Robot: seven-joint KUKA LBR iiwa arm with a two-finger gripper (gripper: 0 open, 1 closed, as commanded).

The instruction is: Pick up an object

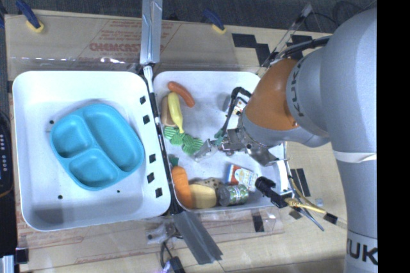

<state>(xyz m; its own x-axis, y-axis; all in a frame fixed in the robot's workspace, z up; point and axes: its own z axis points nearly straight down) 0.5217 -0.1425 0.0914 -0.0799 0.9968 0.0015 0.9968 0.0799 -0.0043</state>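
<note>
Partly hidden under the arm's orange band (pixel 277 99), the gripper (pixel 211 145) touches the green toy (pixel 182 138); its grip state is unclear.

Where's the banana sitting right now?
In the camera view, the banana lies in the right bin, near its left wall, just below the sausage and above the green toy.
</note>
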